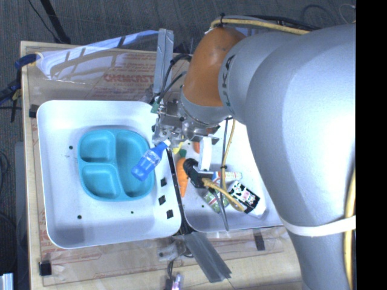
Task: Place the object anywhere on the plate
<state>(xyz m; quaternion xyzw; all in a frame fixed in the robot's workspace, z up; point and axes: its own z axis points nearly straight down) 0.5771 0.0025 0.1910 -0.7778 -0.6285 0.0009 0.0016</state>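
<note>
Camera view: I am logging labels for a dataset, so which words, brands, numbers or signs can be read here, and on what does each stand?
Red lettering on the bench board behind the bins: too blurred to read.
Dark lettering down the arm beside its orange band: too blurred to read.
Black and white package in the right bin: print too small to read.
Blue bottle over the blue plate: no legible text.

The wooden bench (36, 83) bears two white bins (54, 222) side by side.
</note>
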